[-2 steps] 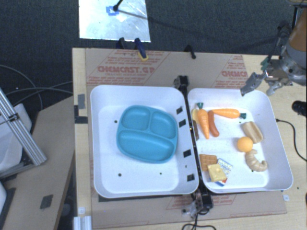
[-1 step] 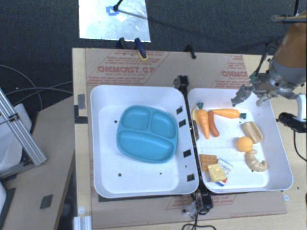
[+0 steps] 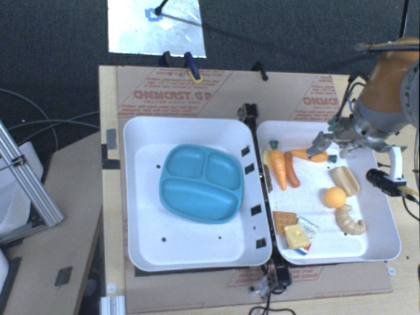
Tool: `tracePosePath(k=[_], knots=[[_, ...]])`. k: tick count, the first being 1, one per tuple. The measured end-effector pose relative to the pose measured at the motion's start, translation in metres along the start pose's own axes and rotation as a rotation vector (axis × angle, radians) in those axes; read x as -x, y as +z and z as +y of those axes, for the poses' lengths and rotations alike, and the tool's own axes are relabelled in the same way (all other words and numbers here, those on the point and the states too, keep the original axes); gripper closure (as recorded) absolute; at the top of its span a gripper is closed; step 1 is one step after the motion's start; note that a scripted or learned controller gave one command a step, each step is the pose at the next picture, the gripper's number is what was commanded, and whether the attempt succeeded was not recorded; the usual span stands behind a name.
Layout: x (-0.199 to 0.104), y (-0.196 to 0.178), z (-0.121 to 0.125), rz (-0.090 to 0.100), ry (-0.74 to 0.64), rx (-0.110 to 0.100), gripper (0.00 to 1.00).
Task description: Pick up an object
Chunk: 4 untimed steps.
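Camera view looks down on two white bins: the left bin (image 3: pixel 141 241) bears a blue divided plate (image 3: pixel 200 182), and the right bin (image 3: pixel 380 238) holds toy food. The gripper (image 3: pixel 323 144) hangs low over the right bin's far end, just above a small orange carrot piece (image 3: pixel 308 155). Whether its tool is wide, narrow or clamped on anything I cannot tell, as the wrist hides that end.

The likeliest target is that carrot piece, which lies close to two larger carrots (image 3: pixel 283 169) set side by side. A descent slightly off could nudge it against those carrots or the far wall, or pinch two pieces at once. Its rounded, smooth body may also squirt out sideways under a closing grip.

The arm (image 3: pixel 387 90) reaches in from the right, its orange band above the wrist, forearm angled down and leftward toward the bin's far corner. An orange ball (image 3: pixel 335 197), a bread roll (image 3: pixel 345 180), a croissant (image 3: pixel 351 223), crackers (image 3: pixel 284 220) and a cheese wedge (image 3: pixel 296 236) lie nearer the viewer, well apart from the tool.
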<state>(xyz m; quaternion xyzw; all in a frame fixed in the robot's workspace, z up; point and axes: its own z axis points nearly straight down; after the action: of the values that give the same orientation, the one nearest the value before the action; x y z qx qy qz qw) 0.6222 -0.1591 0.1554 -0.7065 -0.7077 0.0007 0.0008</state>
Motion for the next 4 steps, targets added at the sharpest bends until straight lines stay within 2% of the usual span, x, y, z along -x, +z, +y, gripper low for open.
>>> tracePosePath(k=[1,2,3,4], knots=[[0.008,0.048,-0.005,0.000,0.001,0.001,0.00],[0.007,0.071,-0.004,-0.001,0.000,0.003,0.00],[0.008,0.059,-0.003,-0.001,0.000,0.008,1.00],[0.013,-0.004,0.003,-0.002,-0.002,0.010,1.00]])
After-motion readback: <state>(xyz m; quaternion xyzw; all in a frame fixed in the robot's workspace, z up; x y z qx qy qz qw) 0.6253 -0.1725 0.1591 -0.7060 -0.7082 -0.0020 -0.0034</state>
